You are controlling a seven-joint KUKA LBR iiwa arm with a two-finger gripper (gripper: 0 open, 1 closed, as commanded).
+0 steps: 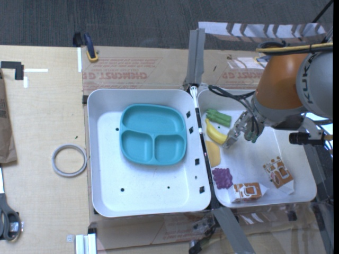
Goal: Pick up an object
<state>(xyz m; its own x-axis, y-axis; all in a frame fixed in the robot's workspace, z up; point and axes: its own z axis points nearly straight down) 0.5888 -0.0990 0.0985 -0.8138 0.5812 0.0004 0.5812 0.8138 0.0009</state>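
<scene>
In the right bin lie a yellow banana, a green piece just above it, a pale yellow block, a purple bunch of grapes and two small orange-and-white cartons. My gripper hangs low over the bin's left half, tilted toward the lower left, with its tip right beside the banana's right end. Nothing visibly hangs from it. The arm's orange band covers the bin's upper right part.
The left bin holds a teal divided plate. A grey divider post stands between the bins at the back. On the bench to the left lie a tape ring and a brown bag.
</scene>
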